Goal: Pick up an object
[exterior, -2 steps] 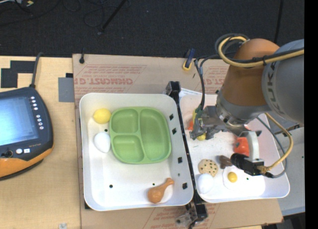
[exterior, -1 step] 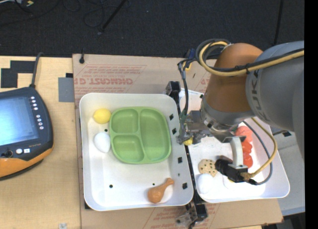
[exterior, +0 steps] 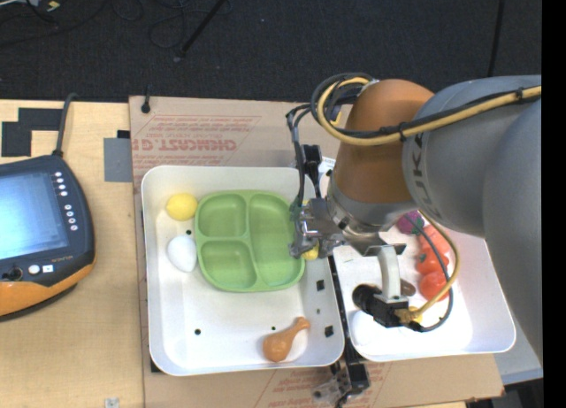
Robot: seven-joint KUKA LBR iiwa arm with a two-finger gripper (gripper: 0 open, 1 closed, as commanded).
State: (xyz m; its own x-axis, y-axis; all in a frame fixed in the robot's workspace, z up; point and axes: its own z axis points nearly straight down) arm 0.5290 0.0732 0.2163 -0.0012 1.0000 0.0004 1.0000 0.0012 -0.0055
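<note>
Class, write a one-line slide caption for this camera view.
KUKA arm over two white bins; green tray in left bin.

Dark carpeted floor — loose cables — behind a cardboard-topped bench.

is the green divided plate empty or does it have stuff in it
Empty: all three compartments of the green plate show bare green.

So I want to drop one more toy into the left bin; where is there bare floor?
Bare floor lies along the left bin front, below the green tray and left of the drumstick. The back-left corner is crowded by the lemon and egg.
</note>
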